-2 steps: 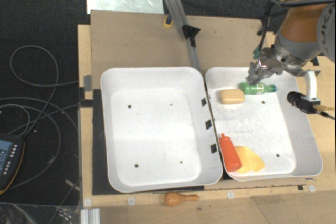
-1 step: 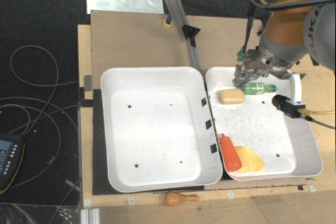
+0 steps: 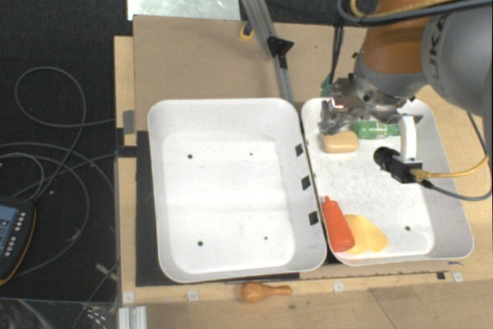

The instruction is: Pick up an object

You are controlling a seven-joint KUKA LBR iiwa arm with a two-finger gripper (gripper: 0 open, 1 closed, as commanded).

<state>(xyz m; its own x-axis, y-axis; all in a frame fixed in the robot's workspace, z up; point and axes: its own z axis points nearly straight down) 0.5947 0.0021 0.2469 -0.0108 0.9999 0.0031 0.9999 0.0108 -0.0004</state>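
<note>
My gripper (image 3: 336, 122) hangs low over the far left part of the right bin (image 3: 447, 219), beneath the orange band of the arm. Directly under and in front of it lies a tan block (image 3: 340, 142). A green object (image 3: 377, 130) lies just to the right of the gripper, partly hidden by the wrist. Near the bin's front left sit a red-orange bottle (image 3: 337, 223) and a yellow object (image 3: 367, 233), touching each other. Nothing shows between the fingers.
The left bin (image 3: 223, 189) stands beside the right one, joined by black clips. A black cable connector (image 3: 393, 162) with a yellow cable hangs over the right bin. An orange-brown object (image 3: 264, 290) lies on the bench in front of the bins. A metal pole (image 3: 258, 8) slants across the back.
</note>
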